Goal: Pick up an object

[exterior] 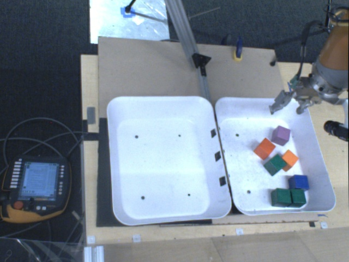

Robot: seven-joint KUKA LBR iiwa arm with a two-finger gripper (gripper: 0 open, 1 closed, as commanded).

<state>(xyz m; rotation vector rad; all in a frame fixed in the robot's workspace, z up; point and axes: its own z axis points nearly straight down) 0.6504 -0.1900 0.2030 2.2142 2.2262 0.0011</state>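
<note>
Left bin (163,212) and right bin (240,201) sit side by side. The right bin holds small blocks: two green ones (289,197) and a blue one (299,182) in the near corner, with green, orange (265,148) and purple (281,135) blocks clustered mid-bin. Gripper (290,103) hovers over the far rim with fingers spread wide and nothing between them; the purple block lies just below, apart.

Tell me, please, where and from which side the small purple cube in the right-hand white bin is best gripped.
Grip the small purple cube across two opposite side faces, coming straight down from above. It sits flat on the floor of the right-hand white bin, nearest the gripper and apart from the orange cube, so its sides look free. It sits slightly rotated, so turn the wrist to match.
</note>
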